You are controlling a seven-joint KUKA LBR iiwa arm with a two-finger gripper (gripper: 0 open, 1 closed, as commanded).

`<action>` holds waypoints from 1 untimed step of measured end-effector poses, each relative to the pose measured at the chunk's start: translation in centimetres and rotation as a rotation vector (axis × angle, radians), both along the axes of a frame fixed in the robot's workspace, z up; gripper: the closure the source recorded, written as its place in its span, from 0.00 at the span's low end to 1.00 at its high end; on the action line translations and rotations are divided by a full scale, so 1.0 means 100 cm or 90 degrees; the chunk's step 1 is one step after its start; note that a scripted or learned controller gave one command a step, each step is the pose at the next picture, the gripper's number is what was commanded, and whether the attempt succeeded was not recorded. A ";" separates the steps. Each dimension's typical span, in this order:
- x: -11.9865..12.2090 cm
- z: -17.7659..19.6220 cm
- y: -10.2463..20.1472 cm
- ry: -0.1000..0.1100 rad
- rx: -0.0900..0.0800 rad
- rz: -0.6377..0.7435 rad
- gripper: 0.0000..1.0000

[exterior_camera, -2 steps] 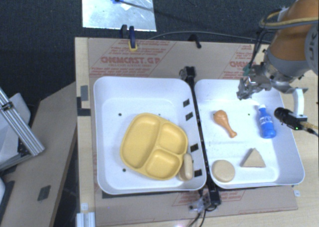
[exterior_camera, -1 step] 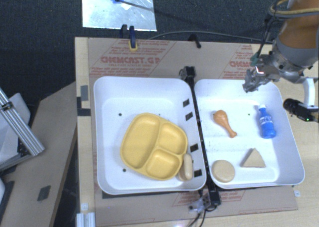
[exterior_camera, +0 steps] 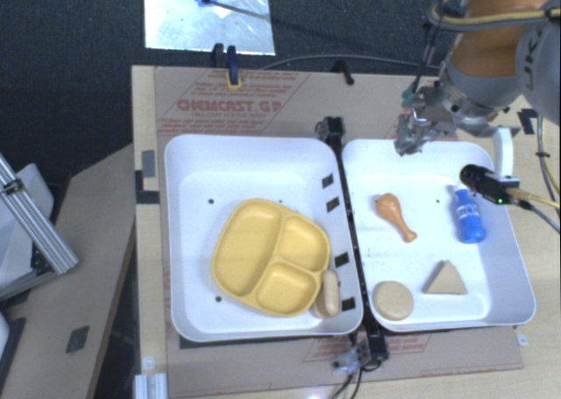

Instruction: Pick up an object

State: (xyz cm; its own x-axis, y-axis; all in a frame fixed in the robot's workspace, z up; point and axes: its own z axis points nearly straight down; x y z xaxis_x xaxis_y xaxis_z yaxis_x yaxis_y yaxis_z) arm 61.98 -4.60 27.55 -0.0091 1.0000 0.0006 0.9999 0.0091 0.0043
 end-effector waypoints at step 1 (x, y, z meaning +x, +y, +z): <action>0.004 -0.018 0.051 0.002 0.001 0.000 1.00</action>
State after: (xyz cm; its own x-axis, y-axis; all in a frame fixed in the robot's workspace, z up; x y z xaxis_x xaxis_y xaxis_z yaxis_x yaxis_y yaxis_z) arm 62.35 0.53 25.77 -0.0092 1.0000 0.0016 1.0000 0.0092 0.0006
